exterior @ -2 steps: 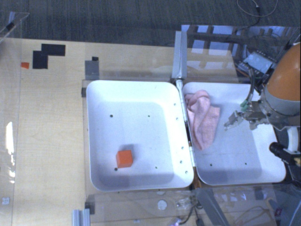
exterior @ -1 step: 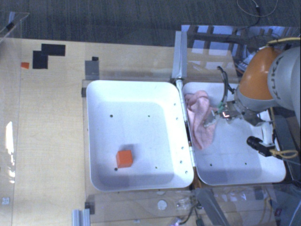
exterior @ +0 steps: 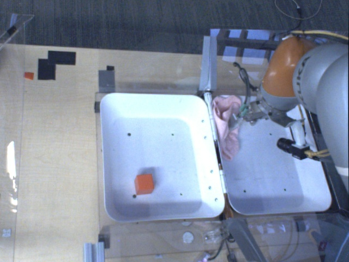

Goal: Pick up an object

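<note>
Bench (exterior: 54,162) of pale wood is carrying everything, w/ the left bin (exterior: 163,100) sitting roughly mid-view; taking that bin as ref for all positions. Grey arm (exterior: 322,75) w/ orange band is reaching in well to the right of the left bin, beyond its far-right corner. Right bin (exterior: 272,184) is lying directly beside the left bin, the two rims touching along one shared edge.

Pink cloth (exterior: 226,121) is lying crumpled just over that shared edge, on the right bin's side, near the left bin's upper-right corner, and is trailing down along the wall. Gripper (exterior: 241,115) is hanging just right of the cloth, at its edge, apparently touching it. Whether it's open or closed on the fabric: can't tell, since the tip is blurring into the cloth and the arm body.

Orange cube (exterior: 144,184) is sitting inside the left bin, on its floor, toward the lower-left part, apart from every wall and well away from the gripper.

Black stepped shapes (exterior: 54,63) are lying on the bench up and left of the left bin, w/ a small orange tag (exterior: 29,76) further left of them.
</note>
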{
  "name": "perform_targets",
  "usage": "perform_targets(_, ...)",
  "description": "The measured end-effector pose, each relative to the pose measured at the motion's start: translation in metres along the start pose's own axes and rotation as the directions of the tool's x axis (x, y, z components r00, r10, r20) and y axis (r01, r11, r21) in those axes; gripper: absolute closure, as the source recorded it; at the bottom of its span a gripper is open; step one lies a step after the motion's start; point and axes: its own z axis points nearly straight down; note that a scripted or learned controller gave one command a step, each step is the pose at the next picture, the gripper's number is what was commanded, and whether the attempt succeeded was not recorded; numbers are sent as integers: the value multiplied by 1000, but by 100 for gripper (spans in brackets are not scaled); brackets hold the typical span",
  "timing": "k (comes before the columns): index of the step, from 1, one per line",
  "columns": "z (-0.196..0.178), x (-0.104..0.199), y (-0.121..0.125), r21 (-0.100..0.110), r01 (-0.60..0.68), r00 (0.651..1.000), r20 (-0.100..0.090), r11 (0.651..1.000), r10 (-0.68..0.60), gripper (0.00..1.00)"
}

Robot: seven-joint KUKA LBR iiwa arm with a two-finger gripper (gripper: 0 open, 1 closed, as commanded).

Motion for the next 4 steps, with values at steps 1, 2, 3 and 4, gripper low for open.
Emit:
perform_targets(1, -95, 31, -4, 8, -374, 927, 0, 927, 374, 0)
perform_targets(2, -5, -21, -12, 8, -207, 978, -2, 978, 207, 0)
perform_targets(3, 0, -12, 19, 16, 57, 998, -1, 998, -57, 0)
perform_targets(4, -11, -11, 23, 5, 61, 998, 2, 998, -61, 100)
